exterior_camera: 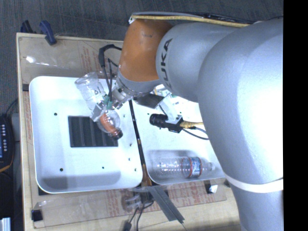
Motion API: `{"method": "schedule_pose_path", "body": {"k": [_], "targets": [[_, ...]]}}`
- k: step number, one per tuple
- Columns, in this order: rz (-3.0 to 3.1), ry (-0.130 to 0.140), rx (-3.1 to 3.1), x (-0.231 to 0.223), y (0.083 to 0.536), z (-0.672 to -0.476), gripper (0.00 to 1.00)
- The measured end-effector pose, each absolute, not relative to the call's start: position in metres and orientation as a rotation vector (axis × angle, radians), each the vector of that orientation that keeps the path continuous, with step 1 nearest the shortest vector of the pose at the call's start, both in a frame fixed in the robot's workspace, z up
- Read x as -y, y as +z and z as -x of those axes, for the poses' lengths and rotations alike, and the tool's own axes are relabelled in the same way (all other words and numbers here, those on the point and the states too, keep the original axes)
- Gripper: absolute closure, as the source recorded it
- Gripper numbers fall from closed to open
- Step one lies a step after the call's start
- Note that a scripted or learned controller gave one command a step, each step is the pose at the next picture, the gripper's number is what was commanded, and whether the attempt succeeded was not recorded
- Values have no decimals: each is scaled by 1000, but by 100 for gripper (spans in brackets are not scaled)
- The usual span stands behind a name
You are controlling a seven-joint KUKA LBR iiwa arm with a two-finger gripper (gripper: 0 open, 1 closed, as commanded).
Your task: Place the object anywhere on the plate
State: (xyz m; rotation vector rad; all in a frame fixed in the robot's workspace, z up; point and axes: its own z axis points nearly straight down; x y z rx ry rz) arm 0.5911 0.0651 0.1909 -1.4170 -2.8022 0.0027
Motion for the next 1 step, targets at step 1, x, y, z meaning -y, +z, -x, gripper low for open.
{"method": "schedule_pose_path", "body": {"k": [1], "targets": [[1130, 2, 2932, -51, 267, -584, 100]]}}
